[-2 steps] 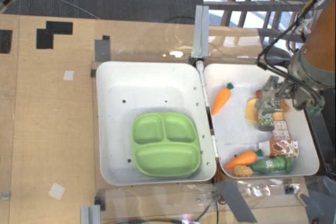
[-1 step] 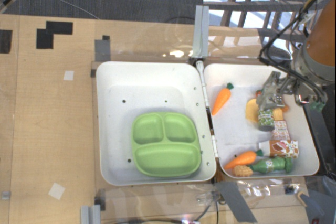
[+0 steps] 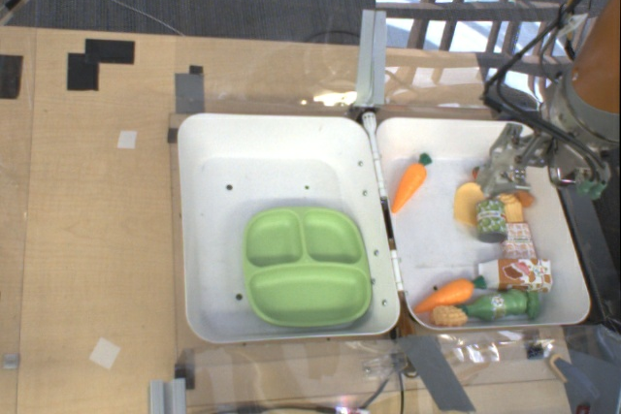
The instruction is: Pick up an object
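I see the end effector (image 3: 502,177) in the right part of the frame, over the upper right of the right bin (image 3: 432,233); it hangs just above a small green-labelled can (image 3: 491,218), maybe touching it, I cannot tell; I cannot tell how far the end effector is open, and nothing shows clearly gripped in it; the arm (image 3: 592,82) enters from the upper right, with dark cables looping over it.

Right bin contents: an orange carrot (image 3: 409,183) with a green top lies tilted in the upper left part, well apart from the rest; a yellow piece (image 3: 468,202) sits just left of the can, touching it or nearly; a small printed carton (image 3: 517,237) lies just below the can and a second red-and-white carton (image 3: 525,272) below that; a second carrot (image 3: 444,294) lies along the lower edge, with a small yellow corn-like piece (image 3: 448,314) beside it and a green bottle (image 3: 499,306) on its side to the right.

Left bin (image 3: 209,208): a green divided plate (image 3: 308,265) with three compartments sits in the lower centre; both bins rest side by side on the wooden surface (image 3: 87,238), lower right of frame centre.
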Action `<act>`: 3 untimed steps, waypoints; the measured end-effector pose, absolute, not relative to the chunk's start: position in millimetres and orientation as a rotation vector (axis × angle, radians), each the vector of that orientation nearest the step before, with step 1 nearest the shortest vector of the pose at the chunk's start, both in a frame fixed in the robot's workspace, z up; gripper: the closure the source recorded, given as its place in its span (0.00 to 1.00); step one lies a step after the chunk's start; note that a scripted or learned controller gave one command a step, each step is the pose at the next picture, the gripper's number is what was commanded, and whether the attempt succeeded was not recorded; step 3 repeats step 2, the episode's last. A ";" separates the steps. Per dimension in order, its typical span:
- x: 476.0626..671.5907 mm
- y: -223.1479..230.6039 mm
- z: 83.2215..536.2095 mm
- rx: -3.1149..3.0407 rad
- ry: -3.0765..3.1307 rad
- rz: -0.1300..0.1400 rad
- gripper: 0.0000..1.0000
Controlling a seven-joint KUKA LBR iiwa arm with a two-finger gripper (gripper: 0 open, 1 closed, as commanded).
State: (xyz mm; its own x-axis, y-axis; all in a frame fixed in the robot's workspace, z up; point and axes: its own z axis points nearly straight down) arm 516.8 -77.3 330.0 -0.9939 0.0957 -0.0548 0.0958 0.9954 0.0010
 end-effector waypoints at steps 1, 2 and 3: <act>519.3 -77.0 342.8 0.144 3.072 -0.003 1.00; 521.7 -76.8 355.6 0.142 3.061 -0.004 1.00; 521.7 -76.8 355.6 0.142 3.061 -0.004 1.00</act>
